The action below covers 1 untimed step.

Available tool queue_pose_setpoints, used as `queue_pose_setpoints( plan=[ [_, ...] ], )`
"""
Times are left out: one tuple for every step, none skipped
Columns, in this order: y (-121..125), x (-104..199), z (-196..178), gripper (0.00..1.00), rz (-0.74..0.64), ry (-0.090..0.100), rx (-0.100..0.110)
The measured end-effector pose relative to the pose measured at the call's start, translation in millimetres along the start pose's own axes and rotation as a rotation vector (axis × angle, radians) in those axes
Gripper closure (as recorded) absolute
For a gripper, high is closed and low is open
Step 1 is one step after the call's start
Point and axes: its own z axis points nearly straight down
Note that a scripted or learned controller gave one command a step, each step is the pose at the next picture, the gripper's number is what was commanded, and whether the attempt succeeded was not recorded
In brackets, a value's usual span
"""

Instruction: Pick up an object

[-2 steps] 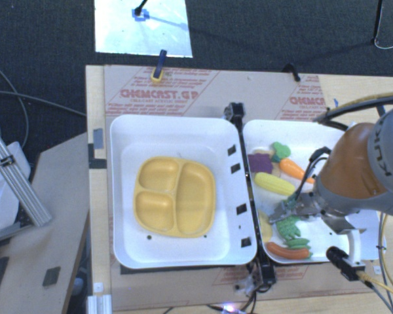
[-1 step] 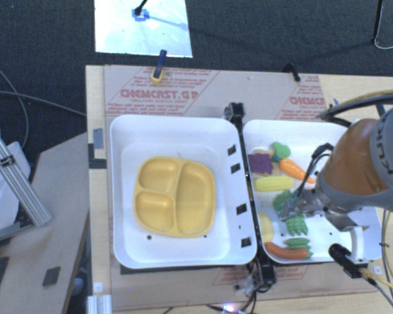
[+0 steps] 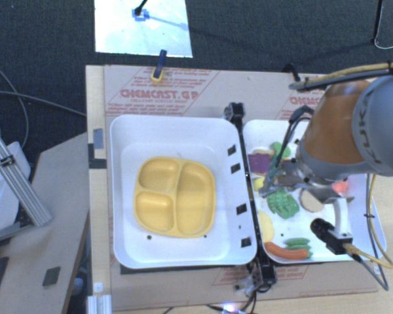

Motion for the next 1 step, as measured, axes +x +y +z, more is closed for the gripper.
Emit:
queue_pose_setpoints(
  plan=[
    [45.3,15.8,-26.8,1.00,0.007,-0.003,0.005]
  ],
)
